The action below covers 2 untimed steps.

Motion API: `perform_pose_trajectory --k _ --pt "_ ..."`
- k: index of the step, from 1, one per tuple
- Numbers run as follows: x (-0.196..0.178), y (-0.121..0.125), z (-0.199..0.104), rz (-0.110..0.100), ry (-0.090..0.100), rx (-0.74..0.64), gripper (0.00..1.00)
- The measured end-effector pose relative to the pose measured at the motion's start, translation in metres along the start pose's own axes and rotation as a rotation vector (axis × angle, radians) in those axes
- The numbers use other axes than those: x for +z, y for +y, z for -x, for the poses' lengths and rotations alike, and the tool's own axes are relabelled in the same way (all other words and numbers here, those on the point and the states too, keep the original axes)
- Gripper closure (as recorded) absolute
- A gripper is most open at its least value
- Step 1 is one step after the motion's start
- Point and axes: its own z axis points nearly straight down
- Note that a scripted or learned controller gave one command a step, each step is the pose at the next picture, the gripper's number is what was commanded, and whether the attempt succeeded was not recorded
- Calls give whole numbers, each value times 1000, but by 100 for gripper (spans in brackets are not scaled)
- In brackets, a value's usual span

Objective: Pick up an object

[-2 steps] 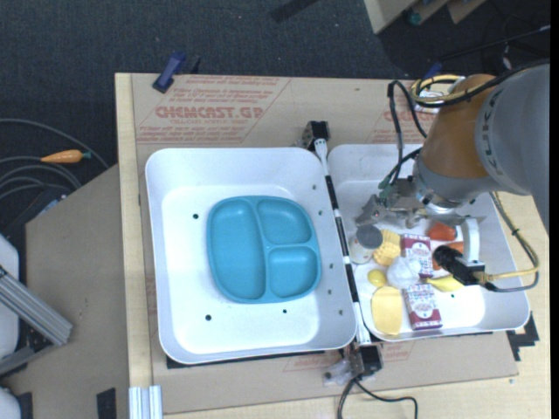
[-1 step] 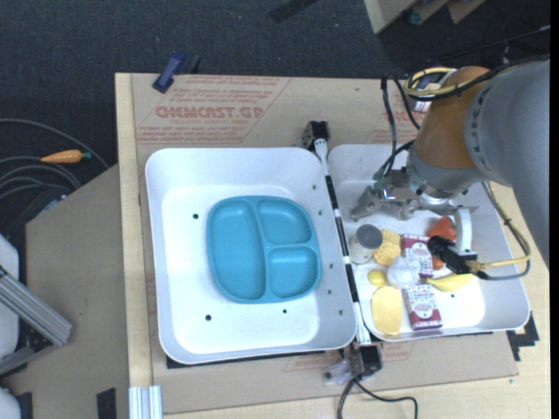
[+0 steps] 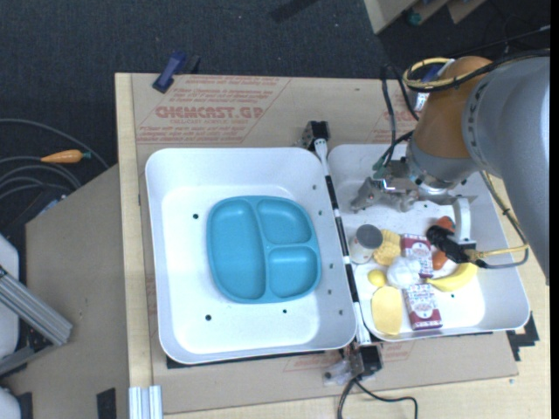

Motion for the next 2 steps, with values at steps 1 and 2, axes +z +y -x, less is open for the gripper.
perform_pose_trajectory --k 1,2 --pt "0 46 -1 0 0 0 0" --pt "0 9 4 -4 1 1 0"
